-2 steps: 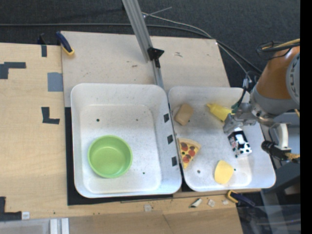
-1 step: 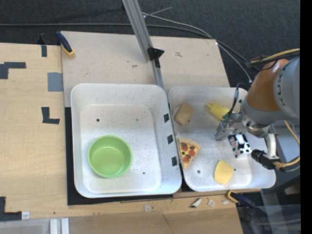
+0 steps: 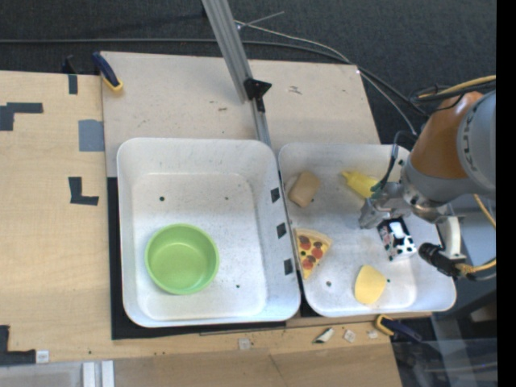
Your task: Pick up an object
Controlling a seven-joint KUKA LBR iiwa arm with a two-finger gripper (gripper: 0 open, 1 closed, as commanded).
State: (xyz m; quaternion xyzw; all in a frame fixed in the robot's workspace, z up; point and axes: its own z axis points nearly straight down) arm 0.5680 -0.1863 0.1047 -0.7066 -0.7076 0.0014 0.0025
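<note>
The right bin (image 3: pixel 334 301) holds a tan bread-like piece (image 3: pixel 304 189), a yellow object (image 3: pixel 358 182), a pizza slice (image 3: pixel 310 251), a pale yellow wedge (image 3: pixel 370 285) and a small black-and-white item (image 3: pixel 397 240). My gripper (image 3: pixel 376 214) reaches in from the right and hangs low over the bin's middle right. It sits just below the yellow object and just above-left of the black-and-white item. Nothing shows clearly in its grasp.
The left bin (image 3: pixel 129 168) holds a green bowl (image 3: pixel 182 258) at its front left. A grey metal pole (image 3: pixel 234 47) slants down to the ridge between the bins. Cables (image 3: pixel 387 95) run behind the right bin.
</note>
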